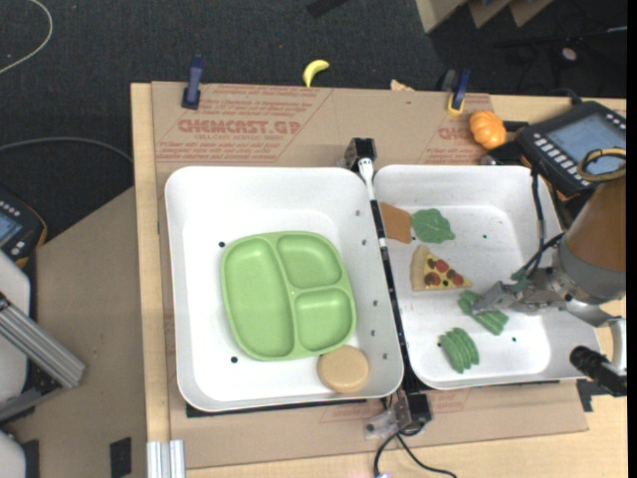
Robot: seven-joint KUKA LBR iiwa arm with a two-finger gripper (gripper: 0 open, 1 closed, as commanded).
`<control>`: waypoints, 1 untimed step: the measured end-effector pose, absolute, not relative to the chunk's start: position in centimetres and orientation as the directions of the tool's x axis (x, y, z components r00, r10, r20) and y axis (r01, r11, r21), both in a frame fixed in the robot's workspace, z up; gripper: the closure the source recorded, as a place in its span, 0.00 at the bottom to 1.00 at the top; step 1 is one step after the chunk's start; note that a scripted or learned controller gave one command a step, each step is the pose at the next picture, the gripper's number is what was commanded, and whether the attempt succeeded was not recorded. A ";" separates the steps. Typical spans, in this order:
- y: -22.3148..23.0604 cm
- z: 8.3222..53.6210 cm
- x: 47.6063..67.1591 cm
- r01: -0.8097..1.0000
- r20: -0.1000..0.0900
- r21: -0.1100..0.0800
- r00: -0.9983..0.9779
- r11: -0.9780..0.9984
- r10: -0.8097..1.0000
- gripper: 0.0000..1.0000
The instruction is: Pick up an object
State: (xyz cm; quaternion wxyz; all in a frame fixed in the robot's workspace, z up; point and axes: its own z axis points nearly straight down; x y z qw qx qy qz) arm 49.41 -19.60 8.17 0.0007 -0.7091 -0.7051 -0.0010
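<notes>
Claw [486,300] low in right bin [518,182], fingers spread narrowly over green leafy piece [486,317]; pizza slice [435,270] nearby

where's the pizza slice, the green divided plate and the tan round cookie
pizza slice [435,270], camera view, on its topped middle
green divided plate [261,302], camera view, on the floor of its big left section
tan round cookie [344,369], camera view, on its top face
</notes>
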 end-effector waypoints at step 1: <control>-19.5 8.8 49.5 1.000 -0.004 0.006 0.002 -0.002 1.000 0.00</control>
